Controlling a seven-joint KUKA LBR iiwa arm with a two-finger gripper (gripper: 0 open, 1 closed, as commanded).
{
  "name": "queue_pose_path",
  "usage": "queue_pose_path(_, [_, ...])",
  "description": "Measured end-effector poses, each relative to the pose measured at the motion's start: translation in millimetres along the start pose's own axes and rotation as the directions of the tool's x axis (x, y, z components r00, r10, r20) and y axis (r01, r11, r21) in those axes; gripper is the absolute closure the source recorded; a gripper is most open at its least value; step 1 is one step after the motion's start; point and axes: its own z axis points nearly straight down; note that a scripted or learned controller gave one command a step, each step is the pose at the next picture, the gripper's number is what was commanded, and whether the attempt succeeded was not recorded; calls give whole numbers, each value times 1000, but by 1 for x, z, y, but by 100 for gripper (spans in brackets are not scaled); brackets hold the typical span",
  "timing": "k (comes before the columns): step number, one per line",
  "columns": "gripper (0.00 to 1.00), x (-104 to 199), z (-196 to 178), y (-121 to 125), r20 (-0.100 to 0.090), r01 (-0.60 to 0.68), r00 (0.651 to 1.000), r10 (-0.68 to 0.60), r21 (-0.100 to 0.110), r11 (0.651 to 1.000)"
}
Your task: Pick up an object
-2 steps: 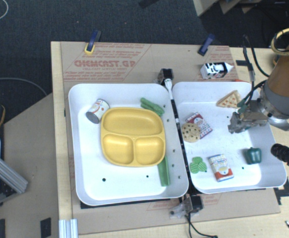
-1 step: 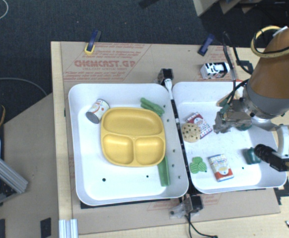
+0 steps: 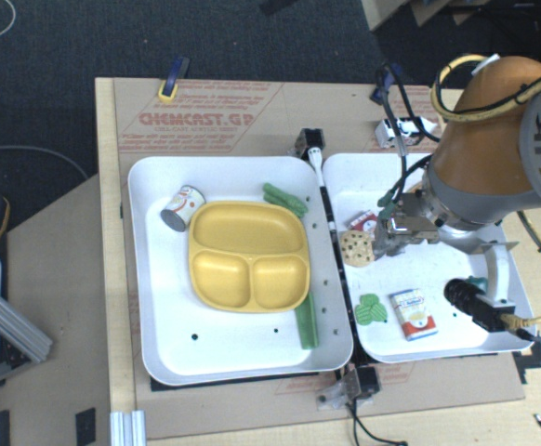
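Brown tabletop (image 3: 112, 175), left bin (image 3: 151, 258) holding yellow plate (image 3: 248, 254), claw (image 3: 387, 235) over right bin (image 3: 433, 272) beside cookie (image 3: 354, 247), claw's spread cannot be told

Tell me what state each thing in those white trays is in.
Yellow plate: right way up, flat in left bin.
Small can: tipped on its side beside the plate.
Green stick: lying flat by the plate.
Cookie: lying flat in right bin.
Small box: lying flat, same bin.
Gripper: low, beside the cookie.
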Motion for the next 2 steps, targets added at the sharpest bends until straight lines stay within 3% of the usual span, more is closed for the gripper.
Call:
queue_pose_path(1, [100,24,8,-10,1,-2,1000,2,1,1000])
queue_pose_path(2, [100,11,17,4,3,-6,1000,6,-3,1000])
